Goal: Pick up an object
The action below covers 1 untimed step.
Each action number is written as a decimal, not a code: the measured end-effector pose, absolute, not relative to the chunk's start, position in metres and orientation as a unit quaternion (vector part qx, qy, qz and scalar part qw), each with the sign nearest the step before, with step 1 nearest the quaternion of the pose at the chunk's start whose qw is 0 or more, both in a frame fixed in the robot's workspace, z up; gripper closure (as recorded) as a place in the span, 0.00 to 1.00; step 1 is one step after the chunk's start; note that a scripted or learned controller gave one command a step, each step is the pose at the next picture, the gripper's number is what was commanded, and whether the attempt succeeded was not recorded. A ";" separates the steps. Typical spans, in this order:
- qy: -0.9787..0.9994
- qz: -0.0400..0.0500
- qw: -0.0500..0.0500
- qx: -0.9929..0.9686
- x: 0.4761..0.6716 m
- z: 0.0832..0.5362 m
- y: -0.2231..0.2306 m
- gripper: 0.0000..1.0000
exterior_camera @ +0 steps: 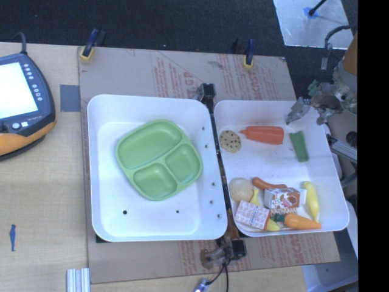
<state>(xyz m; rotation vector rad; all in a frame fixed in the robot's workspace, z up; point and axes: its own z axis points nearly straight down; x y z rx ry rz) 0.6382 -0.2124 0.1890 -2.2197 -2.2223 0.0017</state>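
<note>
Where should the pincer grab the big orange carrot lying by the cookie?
Probably around its middle, coming straight down from above. The carrot lies flat and alone in the right bin, its long side running left to right, so the pincer could close across its narrow width. There is bare floor in front and behind it; the cookie sits just off its thin left tip, so stay clear of that end.

Grey metal hand [310, 109] with 2 fingers, black cable looping above, orange band at the wrist
</note>
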 end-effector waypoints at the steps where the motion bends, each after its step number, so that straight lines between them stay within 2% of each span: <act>1: -0.709 -0.004 -0.006 -0.706 0.659 0.113 -0.212 0.00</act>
